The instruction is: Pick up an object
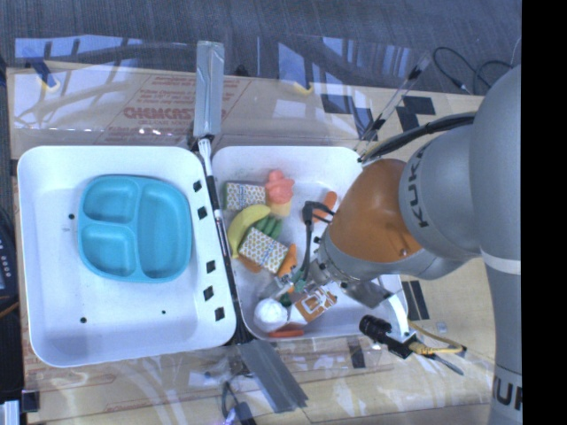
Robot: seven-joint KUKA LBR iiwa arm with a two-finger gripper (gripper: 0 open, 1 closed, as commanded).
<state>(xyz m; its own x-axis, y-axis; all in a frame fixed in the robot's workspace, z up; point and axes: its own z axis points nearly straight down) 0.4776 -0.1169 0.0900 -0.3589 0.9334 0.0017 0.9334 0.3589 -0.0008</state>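
two white bins (53,326) on taped bench (133,104), dark carpet (133,7) beyond, end effector (306,286) grip unclear

Light-blue plate (135,227) in white left bin (44,264); yellow banana (244,224); orange-banded grey arm (416,211).

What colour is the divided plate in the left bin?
Light blue; the plate shows clearly in the camera view.
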